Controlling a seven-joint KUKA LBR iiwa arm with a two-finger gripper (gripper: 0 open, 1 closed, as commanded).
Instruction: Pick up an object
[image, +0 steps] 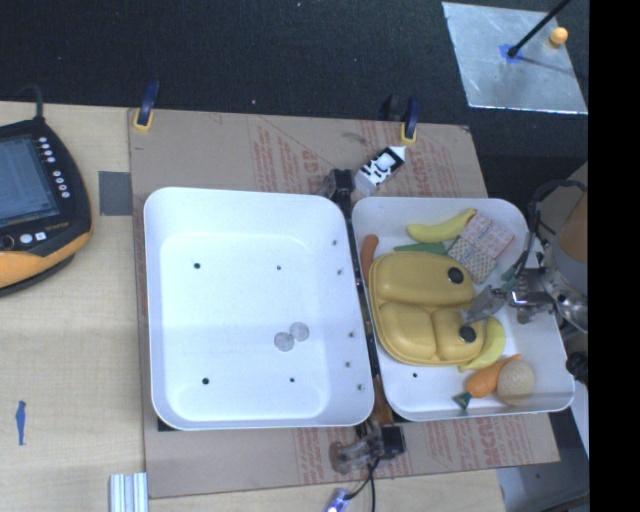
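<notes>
The right bin (540, 345) is crowded with toys. Two large yellow soft pieces (420, 300) with black dots lie in its middle. A yellow banana (441, 228) and a pinkish textured pad (481, 243) lie at the back. An orange carrot (484, 379) and a beige ball (516, 379) rest at the front, next to a second banana (492, 346). A thin orange-red stick (367, 255) lies along the bin's left wall. My gripper (488, 303) reaches in from the right, low over the right edge of the yellow pieces.
The left bin (170, 230) holds two small grey discs (291, 337). A black and orange handheld pendant (35, 200) lies on the bench at far left. Clamps (409, 120) pin the cardboard sheet under both bins.
</notes>
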